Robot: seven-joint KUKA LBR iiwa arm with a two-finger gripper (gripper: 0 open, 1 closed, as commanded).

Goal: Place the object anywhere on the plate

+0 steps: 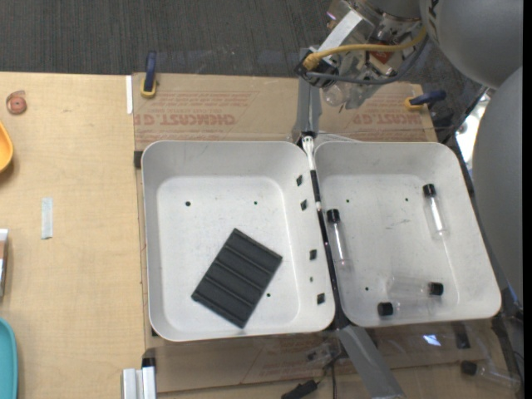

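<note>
A pale wooden counter [75, 181] takes up the left of the scene. To its right, a sheet of brown printed cardboard [216, 106] lies under two shallow white plastic bins.

The left white bin [166, 152] holds the plate, a flat black ribbed rectangular slab [238, 277]. It lies at a slant in the bin's near half, with nothing on it.

The right white bin [449, 152] holds the candidate objects, all clear plastic tubes with black caps:
- One tube [337, 238] lies along the left wall.
- A second tube [434, 210] lies toward the far right.
- A third clear piece [407, 293] lies near the near wall between two black caps. It is too faint to make out fully.

The grey arm's hand [353, 86] hangs past the far edge of the bins, roughly above the seam between them, among yellow and grey cables. I cannot tell whether it is released or clenched. Something pale and clear shows just beneath it, but I cannot say whether that is a held tube.

Judging from this layout, the task is at an early step. The plate is bare, and the tubes I can see all rest in the right bin. If the hand carries nothing, the next move calls for coming down into the right bin over one tube, lined up across its length. The tube by the left wall leaves little room on one side. The hand would then carry the tube left over the divide and set it on the ribbed slab, where a round tube could roll.
</note>
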